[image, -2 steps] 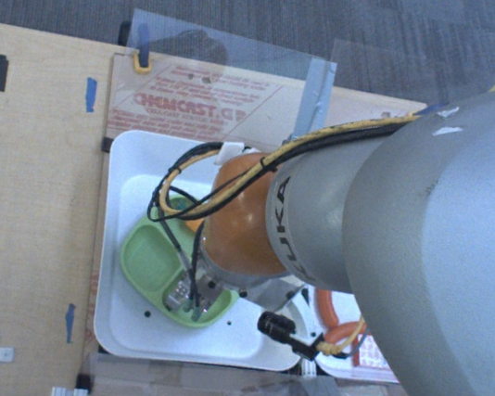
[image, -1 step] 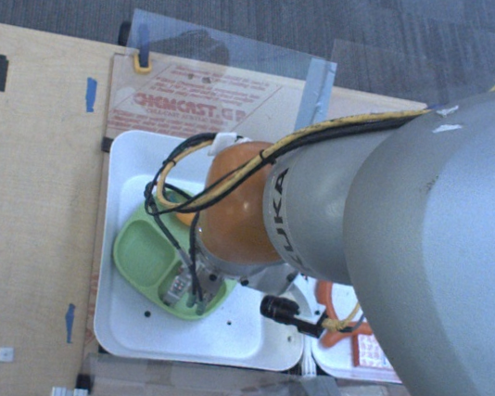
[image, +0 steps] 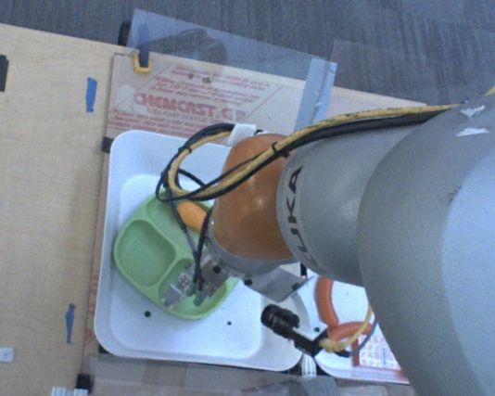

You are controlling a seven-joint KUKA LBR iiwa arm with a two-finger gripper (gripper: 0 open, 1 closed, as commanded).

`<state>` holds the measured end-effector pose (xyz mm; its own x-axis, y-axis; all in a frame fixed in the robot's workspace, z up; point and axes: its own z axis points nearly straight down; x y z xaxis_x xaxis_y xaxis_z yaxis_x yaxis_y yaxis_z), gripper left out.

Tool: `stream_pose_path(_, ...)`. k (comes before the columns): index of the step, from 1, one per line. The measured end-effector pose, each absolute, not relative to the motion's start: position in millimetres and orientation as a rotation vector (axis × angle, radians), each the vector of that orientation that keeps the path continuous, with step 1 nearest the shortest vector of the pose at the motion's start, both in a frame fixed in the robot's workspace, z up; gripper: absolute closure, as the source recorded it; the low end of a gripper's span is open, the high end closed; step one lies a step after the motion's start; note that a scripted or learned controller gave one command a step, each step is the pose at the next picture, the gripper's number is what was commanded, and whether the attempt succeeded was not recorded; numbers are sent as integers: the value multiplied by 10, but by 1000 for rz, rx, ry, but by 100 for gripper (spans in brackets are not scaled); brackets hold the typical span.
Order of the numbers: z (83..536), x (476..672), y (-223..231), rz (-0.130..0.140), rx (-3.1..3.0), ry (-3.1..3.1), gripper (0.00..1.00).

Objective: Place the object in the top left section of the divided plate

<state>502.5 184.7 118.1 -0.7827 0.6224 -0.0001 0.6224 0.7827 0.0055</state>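
The big grey arm (image: 430,232) is reaching in from the right and leaning low over the left white bin (image: 116,311), its orange band (image: 247,202) hanging right above the green divided plate (image: 148,256). The plate is sitting in that bin, toward its left side, with its right part hidden under the wrist. The pincer (image: 187,288) is pointing down at the plate's near right corner, its tips sitting on or just above the green rim there. From where I'm standing I cannot tell whether the pincer is parted or closed, and I can't make out anything caught in it.

An orange-yellow object (image: 190,214) is peeking out just to the far side of the pincer, at the plate's far edge, tucked right against the underside of the orange band. Only a short piece of it is showing, so its full shape is hidden. The visible piece is running with its long axis slanting from far left to near right, its near right end disappearing beneath the wrist.

Black and yellow cables (image: 188,159) are looping over the far part of the bin. The wooden counter (image: 21,202) is stretching away to the left.
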Motion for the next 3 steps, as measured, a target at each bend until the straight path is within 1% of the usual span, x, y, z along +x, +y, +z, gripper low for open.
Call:
stream_pose_path(1,1466,4809,1386,0,945,2995,0)
stream_pose_path(2,1560,4813,1396,3,944,2994,100)
stream_pose_path(3,2317,4934,1575,6,793,3034,100)
